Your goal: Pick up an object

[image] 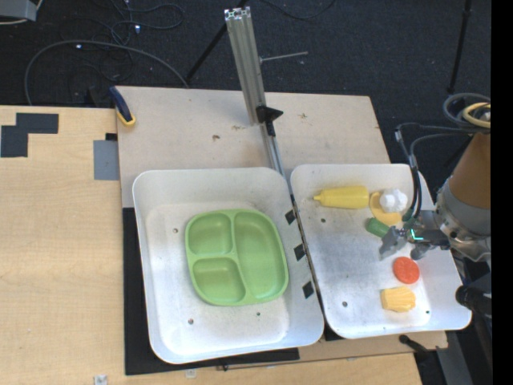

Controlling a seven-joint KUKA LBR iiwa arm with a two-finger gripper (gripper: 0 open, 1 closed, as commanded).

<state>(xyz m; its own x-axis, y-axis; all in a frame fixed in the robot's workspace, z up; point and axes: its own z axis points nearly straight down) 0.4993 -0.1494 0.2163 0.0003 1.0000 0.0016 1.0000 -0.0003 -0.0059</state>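
In the right bin point(353, 295) lie a yellow corn-like piece point(342, 198), a white and yellow item point(390, 203), a small green piece point(377, 226), an orange-red round piece point(406, 270) and a yellow chunk point(398, 298). My gripper point(398, 242) hangs low over the right side of this bin, just right of the green piece and above the orange-red one. Its dark fingers stand apart with nothing visible between them.
The left bin point(160, 295) holds a green divided plate point(236, 256). A metal post point(248, 62) rises behind the bins. A yellow-and-blue tool point(123, 107) lies at the board's back left corner. Cables hang beside the arm at the right.
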